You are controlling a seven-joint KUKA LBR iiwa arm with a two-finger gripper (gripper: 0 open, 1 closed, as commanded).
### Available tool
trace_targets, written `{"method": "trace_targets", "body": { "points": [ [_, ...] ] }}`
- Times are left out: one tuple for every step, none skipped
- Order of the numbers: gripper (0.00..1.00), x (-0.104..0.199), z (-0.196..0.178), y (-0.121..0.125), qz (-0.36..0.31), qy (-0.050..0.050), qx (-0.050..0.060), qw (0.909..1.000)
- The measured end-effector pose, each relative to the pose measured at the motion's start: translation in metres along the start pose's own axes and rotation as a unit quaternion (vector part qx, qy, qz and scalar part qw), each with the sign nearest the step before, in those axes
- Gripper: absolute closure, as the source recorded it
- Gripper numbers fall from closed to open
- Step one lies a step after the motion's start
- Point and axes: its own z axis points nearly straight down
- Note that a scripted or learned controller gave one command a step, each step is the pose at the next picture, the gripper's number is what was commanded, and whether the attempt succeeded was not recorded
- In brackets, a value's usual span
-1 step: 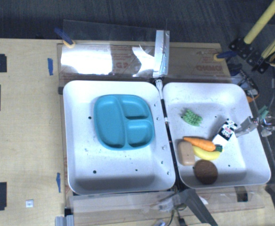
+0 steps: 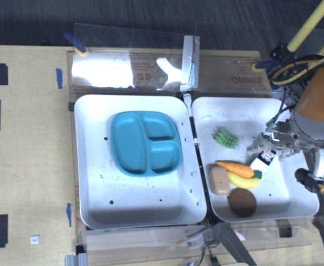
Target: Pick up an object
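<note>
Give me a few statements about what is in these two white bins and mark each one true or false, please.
1. The blue divided plate lies in the left bin. True.
2. The carrot lies in the left bin. False: it lies in the right bin, against the banana.
3. The brown round object sits nearer the front edge of the right bin than the green toy does. True.
4. The gripper is over the blue divided plate. False: it is over the right bin, close to the carrot and banana.
5. The green toy touches the carrot. False: bare bin floor shows between them.
</note>
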Motion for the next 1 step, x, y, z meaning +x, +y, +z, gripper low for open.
{"method": "trace_targets", "body": {
  "points": [
    [0.0, -0.0036, -0.0636, 0.017, 0.083, -0.001, -0.005, 0.9965]
  ]
}}
